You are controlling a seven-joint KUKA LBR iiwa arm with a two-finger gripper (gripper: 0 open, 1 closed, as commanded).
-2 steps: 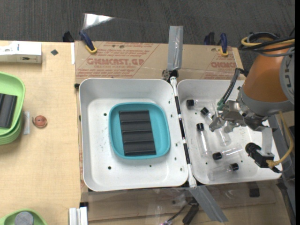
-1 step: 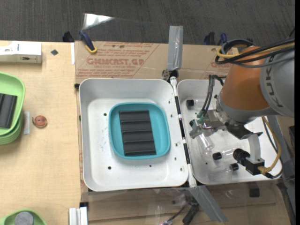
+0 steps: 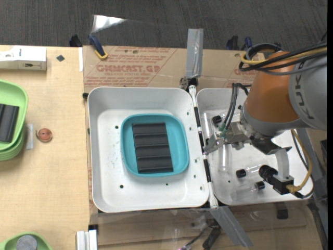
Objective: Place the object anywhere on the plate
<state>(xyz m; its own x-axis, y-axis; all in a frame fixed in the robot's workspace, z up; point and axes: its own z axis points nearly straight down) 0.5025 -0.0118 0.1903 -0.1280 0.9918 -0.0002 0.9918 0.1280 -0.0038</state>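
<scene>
A teal square plate (image 3: pixel 179 139) lies in the middle of the left white bin (image 3: pixel 104 155). A black ridged slab (image 3: pixel 152 147) rests on the plate and covers most of its centre. My gripper (image 3: pixel 221 138) hangs low over the left part of the right bin (image 3: pixel 229 194), under the orange-banded wrist (image 3: pixel 268 100). A clear tube-like piece (image 3: pixel 223 158) lies just below the gripper; whether it is held is unclear. Small clear tubes with black caps (image 3: pixel 242 173) lie on the right bin's floor.
Between the two bins runs a double rim (image 3: pixel 200 139), close to the gripper's left. A green tray (image 3: pixel 13 121) sits at the far left of the bench, beside a small orange disc (image 3: pixel 45 135). Cables (image 3: pixel 260 56) loop above the arm.
</scene>
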